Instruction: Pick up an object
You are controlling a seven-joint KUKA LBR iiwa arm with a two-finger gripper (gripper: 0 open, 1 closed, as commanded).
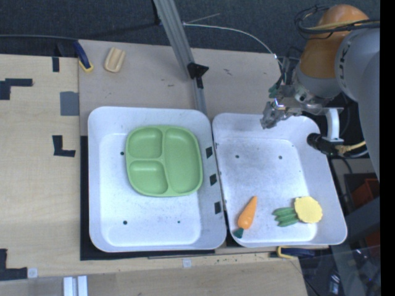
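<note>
Carrot (247, 213) (light, stiff, likely slick) lies at the right bin's (259, 159) six o'clock; grip mid-body; jaws' state indeterminable.

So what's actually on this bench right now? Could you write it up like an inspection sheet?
Surface: wooden bench bearing a left bin and a right bin.
Job's things: toy carrot and yellow-and-green toy corn in the right bin.
Clutter: green divided plate in the left bin; tan block on the bench.
Grippers: gripper over the right bin's far edge, holding nothing.
Cables: thin white cable behind the bins.
Surroundings: slanted metal pole.
</note>
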